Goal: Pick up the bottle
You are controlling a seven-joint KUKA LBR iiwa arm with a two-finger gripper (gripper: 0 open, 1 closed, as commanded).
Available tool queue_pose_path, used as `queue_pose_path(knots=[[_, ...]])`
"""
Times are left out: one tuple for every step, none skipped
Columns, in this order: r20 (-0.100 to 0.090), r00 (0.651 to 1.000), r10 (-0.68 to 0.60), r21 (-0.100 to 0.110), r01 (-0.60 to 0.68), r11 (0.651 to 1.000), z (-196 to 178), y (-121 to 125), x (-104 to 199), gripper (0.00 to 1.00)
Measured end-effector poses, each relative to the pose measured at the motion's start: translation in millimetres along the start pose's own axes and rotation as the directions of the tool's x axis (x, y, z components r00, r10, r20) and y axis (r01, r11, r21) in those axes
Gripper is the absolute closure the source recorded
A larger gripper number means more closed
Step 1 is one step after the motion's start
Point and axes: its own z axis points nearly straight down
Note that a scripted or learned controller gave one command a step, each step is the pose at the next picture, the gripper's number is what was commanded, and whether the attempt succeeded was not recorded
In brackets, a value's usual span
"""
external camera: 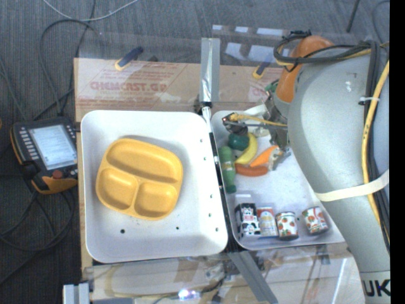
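Bottle [227,168], green, lies lengthwise along the left wall of the right bin [288,198], just beside a banana [248,151] and an orange carrot-like piece [256,166], with four small cans [281,222] in a row near the bin's front edge. Pincer [273,124] sits at the bin's far end above the banana, well short of the bottle; whether it is open or closed cannot be told, and nothing is seen held. Left bin [114,233] holds a yellow tray [140,178].
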Motion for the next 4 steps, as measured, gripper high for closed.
queue_pose_path(knots=[[-0.011,1.000,-0.012,0.001,0.012,1.000,0.1,-1.3,-5.0,0.00],[-0.007,1.000,-0.014,0.006,0.014,1.000,-4.7,-2.2,-5.2,1.00],[-0.011,0.975,-0.222,0.004,0.222,0.975,-104.2,35.8,-75.2,1.00],[-0.013,0.927,-0.374,0.006,0.374,0.927,-30.5,60.1,-84.3,1.00]])
